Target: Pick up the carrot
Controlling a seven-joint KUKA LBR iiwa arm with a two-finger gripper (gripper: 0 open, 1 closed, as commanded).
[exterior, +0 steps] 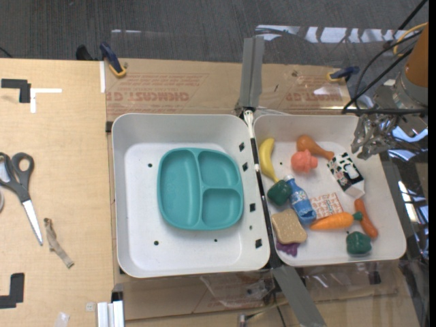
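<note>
Orange and lying on its side, the carrot (333,222) rests near the front of the right bin (388,203), just beside the blue bottle (300,201) and the bread slice (289,229). We see the jaws (368,140) hovering above the bin's far right edge, well apart from the carrot, touching nothing and gripping nothing; how widely they are spread we cannot tell. The left bin (129,182) carries a teal divided plate (201,189).
</note>
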